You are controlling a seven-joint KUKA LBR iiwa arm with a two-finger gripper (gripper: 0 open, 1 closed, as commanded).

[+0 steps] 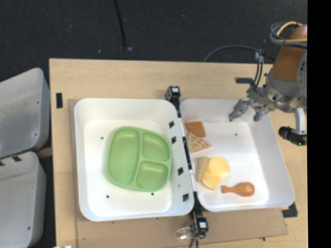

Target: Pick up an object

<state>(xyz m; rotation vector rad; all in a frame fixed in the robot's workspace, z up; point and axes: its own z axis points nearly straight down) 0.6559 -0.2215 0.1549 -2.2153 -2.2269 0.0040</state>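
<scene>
Over the far right corner of the right bin [269,154], you see the jaws [248,110] spread open with nothing between them. Toward the near side of that bin from the jaws lie the candidates: an orange wedge [195,128] and a cracker-like piece [198,143] by the bin's left wall, a yellow block [215,172], and a toy drumstick [239,189] nearest you. Left of that bin, a green divided plate [138,159] fills its neighbour on the counter [129,79]. Nothing is picked yet; choosing, descending and closing all remain.
</scene>
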